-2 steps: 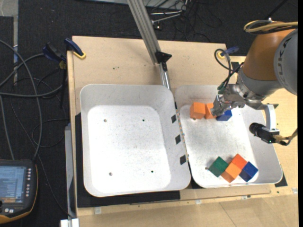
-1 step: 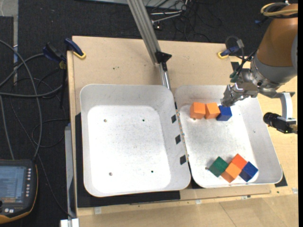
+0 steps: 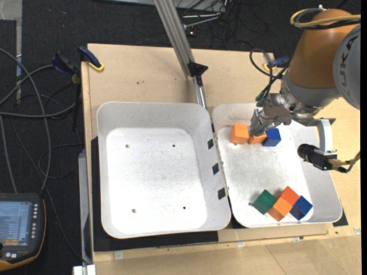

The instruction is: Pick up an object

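Observation:
My gripper [image 3: 257, 128] hangs low over the far part of the right bin [image 3: 269, 171]. Directly under it lies a small orange piece [image 3: 258, 138], partly covered by the gripper. An orange cube [image 3: 239, 133] sits just to its left and a blue cube [image 3: 272, 137] just to its right, both very close to the gripper. Near the bin's front edge a green cube [image 3: 264, 201], an orange cube [image 3: 284, 201] and a blue cube [image 3: 301, 207] lie packed together.
The left bin [image 3: 155, 168] stands beside the right one, their rims touching at the middle. A slanted metal pole [image 3: 178, 33] runs down to the bins' far junction. Cables and a black fitting [image 3: 315, 155] hang off the wrist on the right.

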{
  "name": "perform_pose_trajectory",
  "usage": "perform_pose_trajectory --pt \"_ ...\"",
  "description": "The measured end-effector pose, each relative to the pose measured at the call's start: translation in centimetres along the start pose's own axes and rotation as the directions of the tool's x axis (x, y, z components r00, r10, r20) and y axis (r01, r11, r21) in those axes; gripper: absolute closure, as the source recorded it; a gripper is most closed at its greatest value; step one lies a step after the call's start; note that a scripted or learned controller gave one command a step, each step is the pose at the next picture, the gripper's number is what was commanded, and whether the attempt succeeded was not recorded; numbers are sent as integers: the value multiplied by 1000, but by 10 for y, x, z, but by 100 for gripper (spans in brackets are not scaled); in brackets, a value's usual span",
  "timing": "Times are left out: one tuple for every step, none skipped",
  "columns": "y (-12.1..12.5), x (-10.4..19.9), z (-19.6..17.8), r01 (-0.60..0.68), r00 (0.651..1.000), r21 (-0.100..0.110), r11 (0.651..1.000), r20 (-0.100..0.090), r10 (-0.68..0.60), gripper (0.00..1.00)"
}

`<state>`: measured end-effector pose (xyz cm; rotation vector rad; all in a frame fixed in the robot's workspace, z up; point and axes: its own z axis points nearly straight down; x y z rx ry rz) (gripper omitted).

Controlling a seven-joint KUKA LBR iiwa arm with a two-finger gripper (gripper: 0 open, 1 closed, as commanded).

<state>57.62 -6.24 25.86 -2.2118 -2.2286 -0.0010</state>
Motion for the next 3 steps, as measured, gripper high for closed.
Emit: perform_pose_trajectory --pt "-15 46 -1 0 1000 1 1000 0 0 100" --pt "-40 102 5 1 1000 2 1000 0 -1 100" --pt "-64 148 10 0 1000 2 1000 0 0 100"
